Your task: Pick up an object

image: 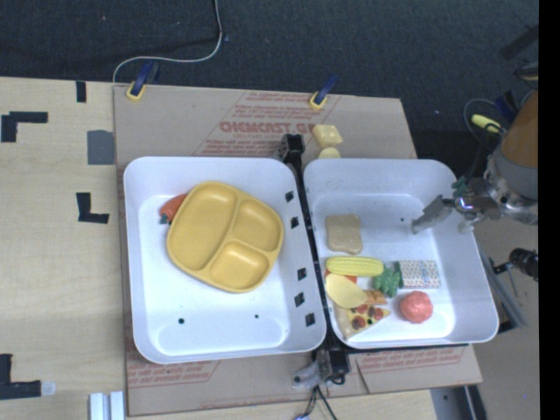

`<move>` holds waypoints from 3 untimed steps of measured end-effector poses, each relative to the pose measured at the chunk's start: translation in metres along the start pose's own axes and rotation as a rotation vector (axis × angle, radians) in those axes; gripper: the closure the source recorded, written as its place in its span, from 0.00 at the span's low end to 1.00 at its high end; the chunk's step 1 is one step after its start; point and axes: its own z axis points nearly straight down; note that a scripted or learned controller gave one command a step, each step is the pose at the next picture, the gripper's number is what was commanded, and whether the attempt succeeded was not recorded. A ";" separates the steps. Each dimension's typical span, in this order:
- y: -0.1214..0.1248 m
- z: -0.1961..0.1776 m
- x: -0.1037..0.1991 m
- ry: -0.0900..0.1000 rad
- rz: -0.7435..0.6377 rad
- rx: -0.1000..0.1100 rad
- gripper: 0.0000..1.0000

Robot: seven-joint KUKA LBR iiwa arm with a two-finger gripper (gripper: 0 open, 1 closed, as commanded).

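The right bin (385,178) holds several toy foods: a tan bread slice (344,232), a corn cob (353,267), a green piece (388,279), a yellow piece (345,291), a pizza slice (366,316), a red tomato (416,306) and a patterned grey block (419,274). My gripper (430,215) hangs over the bin's right part, above and right of the food, with nothing seen in it. The arm comes in from the right edge.
The left bin (149,261) holds a yellow divided plate (225,235), with an orange piece (174,206) poking out at its upper left. A yellow object (327,136) lies on the cardboard behind the bins. A black divider (302,234) runs between the bins.
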 end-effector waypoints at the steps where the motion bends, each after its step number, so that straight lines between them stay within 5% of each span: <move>1: -0.014 0.083 0.069 0.005 -0.004 0.007 0.00; 2: -0.059 0.111 0.082 -0.006 0.000 -0.019 0.00; 3: -0.062 0.103 0.082 -0.004 0.000 -0.008 1.00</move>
